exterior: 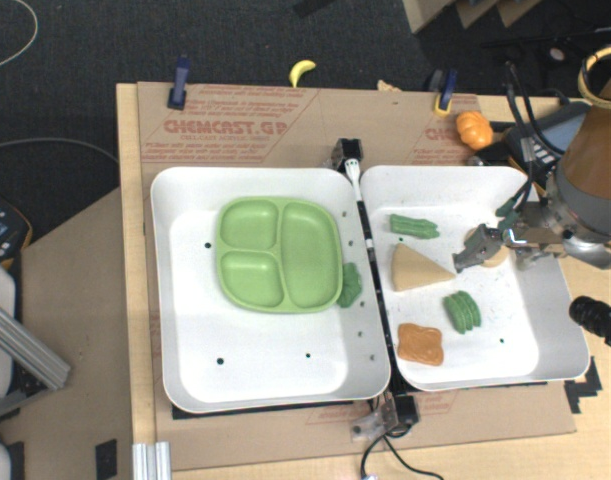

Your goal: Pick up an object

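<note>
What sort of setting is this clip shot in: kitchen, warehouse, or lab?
Most likely a robotics lab bench, not a kitchen. Two white bins sit on a cardboard-covered board held by blue clamps, toy food such as a green divided plate lies in them, and cables trail across a dark floor.

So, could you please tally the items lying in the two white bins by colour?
Green: 4, namely the divided plate, a piece beside it, a bean pod and a ridged piece.
Tan: 1, the wedge.
Orange-brown: 1, the lump.
Total: 6
</note>
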Robot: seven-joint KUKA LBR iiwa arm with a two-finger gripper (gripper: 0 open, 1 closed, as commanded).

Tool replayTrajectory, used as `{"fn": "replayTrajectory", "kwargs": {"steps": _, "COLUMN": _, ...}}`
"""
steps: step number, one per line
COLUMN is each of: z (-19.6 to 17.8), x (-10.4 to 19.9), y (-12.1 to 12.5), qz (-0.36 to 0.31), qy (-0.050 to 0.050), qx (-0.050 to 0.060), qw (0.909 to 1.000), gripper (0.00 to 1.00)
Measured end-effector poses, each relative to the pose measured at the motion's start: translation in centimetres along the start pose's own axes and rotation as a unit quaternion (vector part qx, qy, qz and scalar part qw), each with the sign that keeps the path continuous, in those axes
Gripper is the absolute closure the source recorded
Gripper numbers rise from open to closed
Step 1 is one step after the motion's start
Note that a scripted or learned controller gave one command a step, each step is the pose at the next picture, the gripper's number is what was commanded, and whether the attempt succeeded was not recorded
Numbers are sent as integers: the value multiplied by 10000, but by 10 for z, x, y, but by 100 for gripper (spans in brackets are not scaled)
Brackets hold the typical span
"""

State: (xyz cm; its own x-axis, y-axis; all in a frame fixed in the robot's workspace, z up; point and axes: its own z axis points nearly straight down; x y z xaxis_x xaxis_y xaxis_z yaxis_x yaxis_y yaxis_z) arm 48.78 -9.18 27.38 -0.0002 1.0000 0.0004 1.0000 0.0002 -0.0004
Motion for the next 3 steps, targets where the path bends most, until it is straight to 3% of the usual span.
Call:
{"fn": "replayTrajectory", "kwargs": {"steps": 1, "z": 152, "x": -23, "y": -12, "qz": 23, "qy": 13, "qx": 70, "qw": 10000, "gripper": 0}}
{"fn": "replayTrajectory", "kwargs": {"steps": 2, "z": 134, "x": -22, "y": -8, "qz": 13, "qy": -7, "qx": -17, "qw": 10000, "gripper": 100}}
{"fn": "replayTrajectory", "kwargs": {"steps": 3, "z": 87, "x": 55, "y": -7, "qz": -41, "qy": 10, "qx": -32, "qw": 10000, "gripper": 100}}
